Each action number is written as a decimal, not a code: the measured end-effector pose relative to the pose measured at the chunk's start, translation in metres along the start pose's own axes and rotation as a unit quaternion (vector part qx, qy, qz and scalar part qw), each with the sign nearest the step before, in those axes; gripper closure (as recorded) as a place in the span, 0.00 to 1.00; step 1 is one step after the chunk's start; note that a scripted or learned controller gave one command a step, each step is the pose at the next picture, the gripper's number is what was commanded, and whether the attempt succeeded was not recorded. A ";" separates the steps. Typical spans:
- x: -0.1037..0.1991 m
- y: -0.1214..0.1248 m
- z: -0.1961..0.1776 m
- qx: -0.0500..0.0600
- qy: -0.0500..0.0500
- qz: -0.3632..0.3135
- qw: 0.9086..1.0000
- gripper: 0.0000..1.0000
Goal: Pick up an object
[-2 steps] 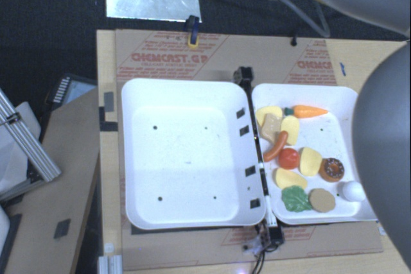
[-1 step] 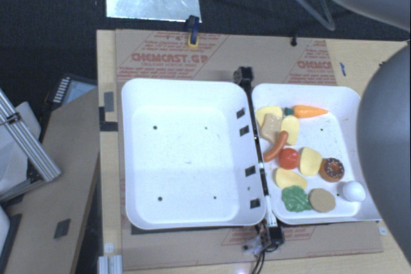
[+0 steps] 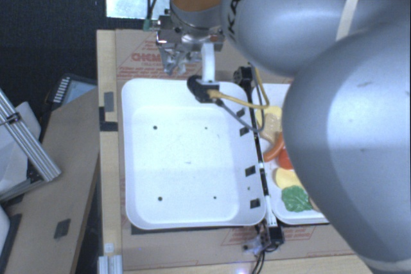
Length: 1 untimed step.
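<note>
your tool (image 3: 174, 65) hangs over the left bin's (image 3: 138, 138) far rim; whether it's apart or together, i can't tell. the objects, like the green piece (image 3: 295, 198), lie in the right bin (image 3: 302, 218); carry it there first.

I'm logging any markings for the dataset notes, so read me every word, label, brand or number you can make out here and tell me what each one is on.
"CHEM": red print on the cardboard sheet under the bins, partly legible; the rest is hidden behind the gripper.
"K": a dark letter on the grey arm, cut off.
Red print on the cardboard's front edge: too blurred to read.
</note>
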<state>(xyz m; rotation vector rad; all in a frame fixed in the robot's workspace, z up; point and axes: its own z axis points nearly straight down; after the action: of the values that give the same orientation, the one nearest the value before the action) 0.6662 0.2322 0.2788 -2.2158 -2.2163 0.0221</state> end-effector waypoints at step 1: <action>0.002 0.002 -0.081 -0.012 0.004 -0.002 1.000 1.00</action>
<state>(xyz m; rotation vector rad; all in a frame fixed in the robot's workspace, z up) 0.6693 0.2344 0.3602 -2.2196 -2.2284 -0.0139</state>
